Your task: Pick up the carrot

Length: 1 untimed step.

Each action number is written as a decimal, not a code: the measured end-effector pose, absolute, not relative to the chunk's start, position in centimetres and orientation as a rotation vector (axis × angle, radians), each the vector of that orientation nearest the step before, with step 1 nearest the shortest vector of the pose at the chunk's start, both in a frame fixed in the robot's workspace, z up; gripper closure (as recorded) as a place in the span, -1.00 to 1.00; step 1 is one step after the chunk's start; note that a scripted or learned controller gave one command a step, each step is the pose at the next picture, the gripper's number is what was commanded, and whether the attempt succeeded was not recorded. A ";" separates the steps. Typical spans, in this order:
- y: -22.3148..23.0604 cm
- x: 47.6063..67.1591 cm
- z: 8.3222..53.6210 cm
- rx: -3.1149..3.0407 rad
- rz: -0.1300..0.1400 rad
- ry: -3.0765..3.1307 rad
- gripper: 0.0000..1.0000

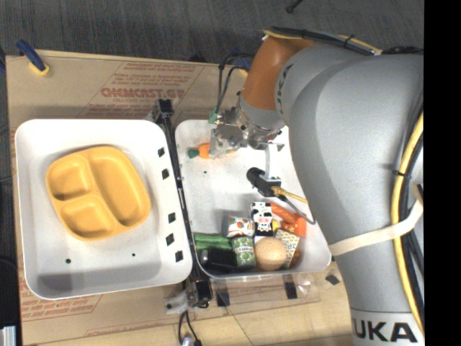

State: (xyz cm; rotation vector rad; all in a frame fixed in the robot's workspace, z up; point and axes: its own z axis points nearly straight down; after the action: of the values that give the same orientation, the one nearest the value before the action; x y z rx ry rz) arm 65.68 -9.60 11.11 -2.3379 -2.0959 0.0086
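Carrot [203,151] is lying in the right bin [216,193] just beside the gripper [225,140], its green end pointing away from the tool. Whether the gripper is standing wide or narrow cannot be told. Well below the gripper, small cartons [253,229] and a tan ball [270,253] are crowding together. Beyond the carrot, a yellow divided plate [97,192] is sitting in the left bin [43,265].

Arm [346,121] in from R, hand [225,141] low, upper-centre of view.
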 end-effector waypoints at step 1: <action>-9.5 65.7 11.1 -2.336 0.009 -2.097 -1.00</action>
State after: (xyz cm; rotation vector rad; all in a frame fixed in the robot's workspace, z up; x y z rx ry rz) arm 65.67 -9.53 11.08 -2.3356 -2.0971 0.0093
